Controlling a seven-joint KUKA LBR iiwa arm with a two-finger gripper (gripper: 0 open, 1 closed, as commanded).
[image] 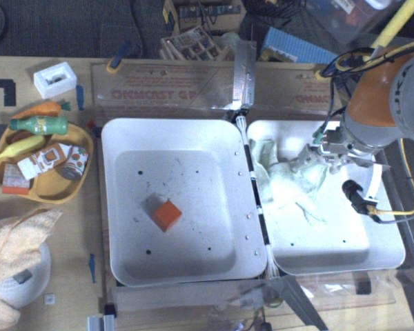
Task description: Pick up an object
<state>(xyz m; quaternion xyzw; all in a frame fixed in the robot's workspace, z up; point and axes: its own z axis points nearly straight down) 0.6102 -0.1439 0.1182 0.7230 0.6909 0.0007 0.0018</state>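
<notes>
An orange-red block (pixel 168 215) lies alone on the floor of the left bin (pixel 124 143), a little left of its middle. In the right bin (pixel 379 243) a pale, crumpled cloth or plastic film (pixel 290 178) spreads over the upper left part. My gripper (pixel 322 158) reaches down from the right over the right bin's upper half, its tip at the right edge of that pale crumpled thing. The wrist hides the fingers.
A wooden bowl (pixel 41 185) holding toy food, a green bottle (pixel 40 125) and a banana sits left of the bins. A beige cloth (pixel 17 243) lies at lower left, a white box (pixel 55 79) at upper left. A clear panel (pixel 193 88) stands behind the bins.
</notes>
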